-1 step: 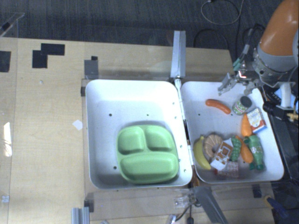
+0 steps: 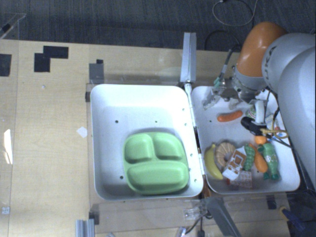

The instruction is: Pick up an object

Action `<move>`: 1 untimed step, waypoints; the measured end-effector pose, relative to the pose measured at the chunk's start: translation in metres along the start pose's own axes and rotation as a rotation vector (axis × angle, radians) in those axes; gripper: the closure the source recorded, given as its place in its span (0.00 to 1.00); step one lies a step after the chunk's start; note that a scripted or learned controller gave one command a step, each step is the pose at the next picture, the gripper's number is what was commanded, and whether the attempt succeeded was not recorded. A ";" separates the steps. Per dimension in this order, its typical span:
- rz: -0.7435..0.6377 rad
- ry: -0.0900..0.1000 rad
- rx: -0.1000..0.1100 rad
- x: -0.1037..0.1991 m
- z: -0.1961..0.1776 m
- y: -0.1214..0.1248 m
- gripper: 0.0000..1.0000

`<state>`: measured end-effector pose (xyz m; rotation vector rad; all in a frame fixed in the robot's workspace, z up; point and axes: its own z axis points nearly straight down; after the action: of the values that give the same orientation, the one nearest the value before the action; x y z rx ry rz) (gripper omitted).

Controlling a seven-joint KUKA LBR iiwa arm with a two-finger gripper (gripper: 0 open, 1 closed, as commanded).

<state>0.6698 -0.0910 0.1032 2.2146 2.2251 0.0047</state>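
Overhead slanted view of a pale wooden bench (image 2: pixel 49 132) holding two shallow white bins side by side.

The left bin (image 2: pixel 106 132), in the centre of the frame, holds a green compartment tray (image 2: pixel 155 162) lying flat in its lower half, with two small sections above one long section.

The right bin (image 2: pixel 210 117) sits toward the right of the frame. Near its upper middle lies an orange sausage-shaped toy (image 2: pixel 230 116), on its own on bare white floor. Along the bin's lower edge is a cluster of objects packed together: a yellow banana (image 2: pixel 212 163) at the left, a round tan item (image 2: pixel 226 152) just beside it, a small printed packet (image 2: pixel 237 163), an orange carrot-like piece (image 2: pixel 260 162) and a green bottle-shaped object (image 2: pixel 270 161) at the right.

The grey arm (image 2: pixel 291 78) with its orange band (image 2: pixel 259 41) enters from the upper right. Its gripper (image 2: pixel 213 97) hangs over the right bin's upper left corner, above and left of the orange toy. Whether it is spread or pressed together cannot be told, and nothing can be seen in it.
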 end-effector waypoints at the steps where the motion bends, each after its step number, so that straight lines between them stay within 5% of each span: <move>1: 0.018 -0.001 -0.005 -0.014 0.015 -0.019 0.00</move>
<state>0.6512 -0.1055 0.0882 2.2315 2.2024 0.0088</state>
